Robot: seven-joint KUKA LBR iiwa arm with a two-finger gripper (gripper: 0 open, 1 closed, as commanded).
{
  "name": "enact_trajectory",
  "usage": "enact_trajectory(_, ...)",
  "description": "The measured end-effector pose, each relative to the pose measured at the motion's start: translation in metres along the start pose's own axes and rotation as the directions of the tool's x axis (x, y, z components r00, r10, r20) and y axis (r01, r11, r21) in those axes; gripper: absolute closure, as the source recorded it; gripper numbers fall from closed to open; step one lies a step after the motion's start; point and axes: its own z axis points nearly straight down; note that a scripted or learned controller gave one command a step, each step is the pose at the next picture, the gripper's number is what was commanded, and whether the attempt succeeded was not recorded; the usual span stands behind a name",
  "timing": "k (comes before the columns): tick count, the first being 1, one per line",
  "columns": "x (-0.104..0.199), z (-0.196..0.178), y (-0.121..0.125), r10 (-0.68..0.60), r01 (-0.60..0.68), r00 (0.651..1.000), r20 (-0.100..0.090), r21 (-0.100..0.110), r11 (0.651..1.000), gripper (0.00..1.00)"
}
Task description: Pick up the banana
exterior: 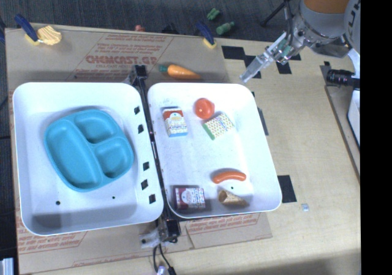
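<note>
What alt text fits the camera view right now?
The gripper hovers above the right bin's far corner, holding nothing. That bin holds a tomato, a sausage and small boxes; the left bin holds a blue tray.

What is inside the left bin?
The left bin holds a blue divided tray, its three compartments bare. Whatever lies beneath the tray is covered.

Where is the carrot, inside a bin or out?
Out. The carrot lies on the cardboard, just beyond the far rim of the bin that holds the tomato.
</note>
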Motion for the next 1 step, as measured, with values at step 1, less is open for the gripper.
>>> enact_trajectory(1,0.0194,0.0373,-0.0314,-0.243,0.243,0.97,-0.001,0.0,0.97,0.0)
